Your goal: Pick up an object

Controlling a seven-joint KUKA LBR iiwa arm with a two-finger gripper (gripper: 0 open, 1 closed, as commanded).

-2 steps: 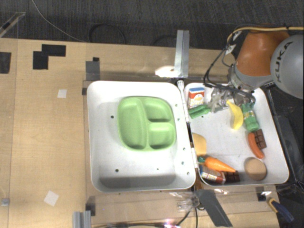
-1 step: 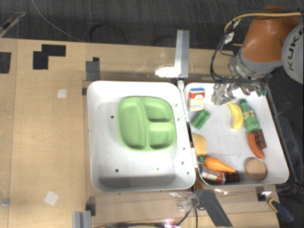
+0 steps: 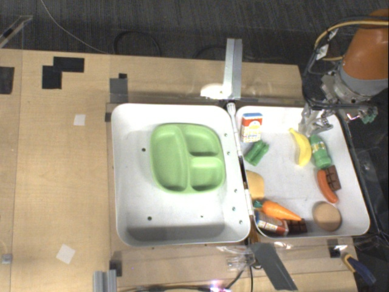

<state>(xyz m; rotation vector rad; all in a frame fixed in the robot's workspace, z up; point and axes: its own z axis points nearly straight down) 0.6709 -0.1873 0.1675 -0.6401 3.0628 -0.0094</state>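
One clean target: gripper (image 3: 316, 121), state unreadable, hovers upper right by banana (image 3: 300, 146); I'd centre on it, clear of green can (image 3: 320, 152).

The arm (image 3: 363, 59) is seen reaching in from the right edge of the camera view, near the upper corner. Its orange band is turned toward the camera, with the grey wrist section set just below it and dark cables looped around it. The gripper (image 3: 316, 121) is pointed downward and to the left. Whether anything is gripped cannot be made out.
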